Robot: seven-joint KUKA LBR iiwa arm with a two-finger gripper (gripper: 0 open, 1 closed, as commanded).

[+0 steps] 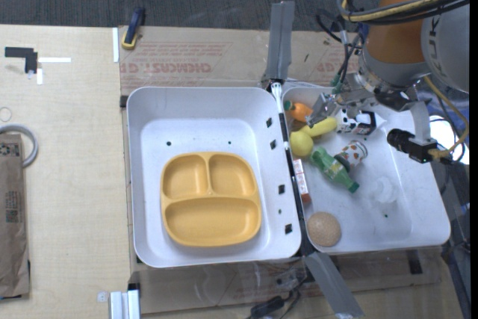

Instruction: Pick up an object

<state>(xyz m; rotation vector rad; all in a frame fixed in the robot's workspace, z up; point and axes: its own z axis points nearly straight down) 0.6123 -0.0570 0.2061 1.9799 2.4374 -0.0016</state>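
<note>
We saw the two-finger gripper [328, 110] low over the far left corner of the right-hand white bin [418, 231], just above the yellow plastic banana [323, 128], but we could not tell how it was set. The banana lay between a small orange ball [299, 111] and a yellow lemon-shaped toy [300, 143], near a green plastic bottle [334, 169]. We judged it light, stiff and rather slick, best taken across its narrow middle, since its curve could roll it out.
</note>
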